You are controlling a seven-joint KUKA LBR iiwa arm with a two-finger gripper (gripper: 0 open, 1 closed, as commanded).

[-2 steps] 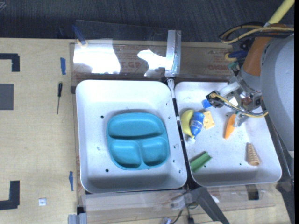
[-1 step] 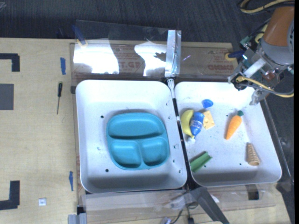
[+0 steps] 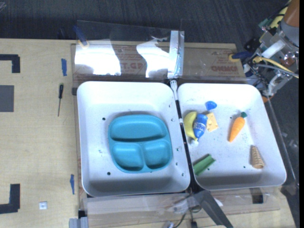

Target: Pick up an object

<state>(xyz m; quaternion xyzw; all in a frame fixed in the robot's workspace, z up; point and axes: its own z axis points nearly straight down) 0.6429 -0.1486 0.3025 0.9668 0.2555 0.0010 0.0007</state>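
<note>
The robot's gripper (image 3: 274, 82) sits by the top right corner of the right white bin (image 3: 270, 167); I cannot tell how it is set. An orange toy carrot (image 3: 236, 128) lies inside that bin. The left white bin (image 3: 90, 127) holds a blue divided plate (image 3: 140, 142).

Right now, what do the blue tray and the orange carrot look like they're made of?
The blue tray looks like moulded plastic with a matte finish: even colour, rounded compartment edges, soft highlights. The carrot looks like toy plastic, possibly rubber: flat uniform orange with a green cap. The view cannot settle which.
</note>
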